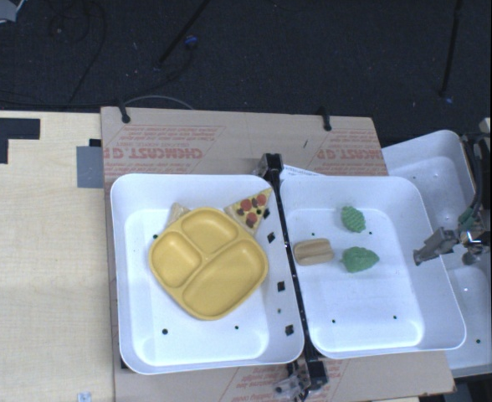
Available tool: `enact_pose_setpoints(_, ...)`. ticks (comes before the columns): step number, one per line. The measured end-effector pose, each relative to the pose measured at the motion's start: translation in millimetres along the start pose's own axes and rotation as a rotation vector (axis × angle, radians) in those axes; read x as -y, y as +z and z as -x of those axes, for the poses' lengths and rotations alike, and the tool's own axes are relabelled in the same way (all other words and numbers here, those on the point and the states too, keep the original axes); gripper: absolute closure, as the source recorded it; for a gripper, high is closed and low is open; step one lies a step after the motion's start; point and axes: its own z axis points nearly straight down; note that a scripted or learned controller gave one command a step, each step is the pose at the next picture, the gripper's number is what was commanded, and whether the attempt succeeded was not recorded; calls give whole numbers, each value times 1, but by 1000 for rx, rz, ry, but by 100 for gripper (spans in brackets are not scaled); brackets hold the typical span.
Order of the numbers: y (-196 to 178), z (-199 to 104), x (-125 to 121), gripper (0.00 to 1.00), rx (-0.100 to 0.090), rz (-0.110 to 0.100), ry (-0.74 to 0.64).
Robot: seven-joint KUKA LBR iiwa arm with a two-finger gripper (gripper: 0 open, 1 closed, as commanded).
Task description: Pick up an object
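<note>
Start at the left bin point(137, 224): a yellow divided plate point(210, 262) sits near its middle, tilted so one corner points toward 5 o'clock. A toy pizza slice point(253, 208) pokes out from under the plate's 1 o'clock edge, up against the black divider clamp point(273, 170) that joins the two bins. You would have trouble getting fingers around that slice, since the plate partly covers it and the bin wall is close.

Move across the centre seam to the right bin point(371, 329). Three small pieces lie in its upper half. A tan bread-like roll point(313, 251) rests just beside the seam, at about 9 o'clock from the bin's centre. A small green leafy piece point(353, 219) lies at 12 o'clock, and a larger green leafy piece point(360, 260) sits just below it, near the roll but apart from it. These three lie flat with open floor around them, so you should judge them the likeliest pick targets; the larger green one is nearest the arm.

At the far right, at 3 o'clock from that bin, the gripper point(434, 248) hangs over the bin's rim with nothing between its fingers. How far apart they stand you cannot tell at this size. The pick has not yet begun.
</note>
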Motion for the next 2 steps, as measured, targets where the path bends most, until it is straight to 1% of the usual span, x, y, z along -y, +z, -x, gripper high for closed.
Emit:
enact_pose_setpoints(1, 47, -8, -4, 0, -3, -6, 0)
enact_pose_setpoints(2, 111, -9, 1, 0, -4, -8, 1)
